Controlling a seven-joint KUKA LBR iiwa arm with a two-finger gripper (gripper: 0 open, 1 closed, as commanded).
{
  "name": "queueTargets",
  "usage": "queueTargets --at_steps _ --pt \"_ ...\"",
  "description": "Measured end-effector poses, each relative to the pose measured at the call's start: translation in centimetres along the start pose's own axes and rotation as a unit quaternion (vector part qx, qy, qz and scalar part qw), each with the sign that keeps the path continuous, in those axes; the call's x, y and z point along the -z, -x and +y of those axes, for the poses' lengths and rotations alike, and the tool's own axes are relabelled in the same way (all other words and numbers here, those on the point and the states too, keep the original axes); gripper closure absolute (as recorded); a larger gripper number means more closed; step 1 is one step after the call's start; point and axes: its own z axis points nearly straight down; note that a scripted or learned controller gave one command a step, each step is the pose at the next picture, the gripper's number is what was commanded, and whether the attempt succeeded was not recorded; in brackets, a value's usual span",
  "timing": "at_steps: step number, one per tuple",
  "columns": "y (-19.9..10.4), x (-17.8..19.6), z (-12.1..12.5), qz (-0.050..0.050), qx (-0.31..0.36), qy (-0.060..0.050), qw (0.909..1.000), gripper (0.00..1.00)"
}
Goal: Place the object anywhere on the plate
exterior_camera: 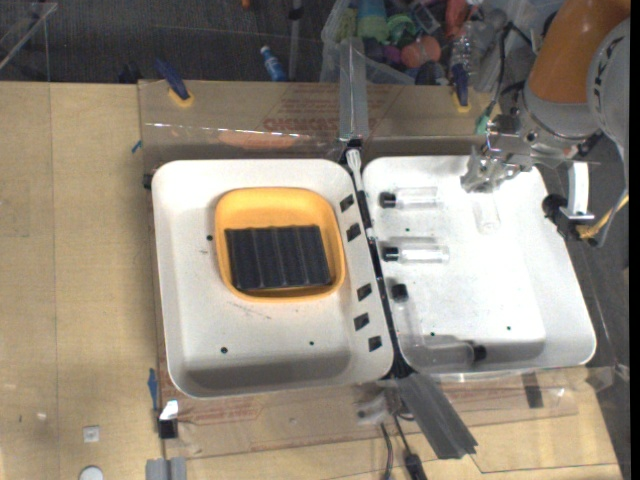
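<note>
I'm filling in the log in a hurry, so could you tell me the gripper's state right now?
Gripper: above the right bin's far edge; open or closed cannot be told.

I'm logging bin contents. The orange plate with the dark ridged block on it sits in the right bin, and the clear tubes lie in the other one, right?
Not quite. The camera view shows the orange plate, with the dark ridged block on it, in the left bin. The clear tubes lie in the right bin.

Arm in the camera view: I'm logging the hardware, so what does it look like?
The arm is rounded, grey with a broad orange band above the wrist. Its hand is small, metallic and silvery, and dark cables run beside it.
</note>
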Motion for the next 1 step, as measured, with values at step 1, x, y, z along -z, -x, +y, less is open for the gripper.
queueTargets --at_steps 1 --pt "-1.46 2.56 -0.11 0.0 0.02 0.002 0.9998 1.0"
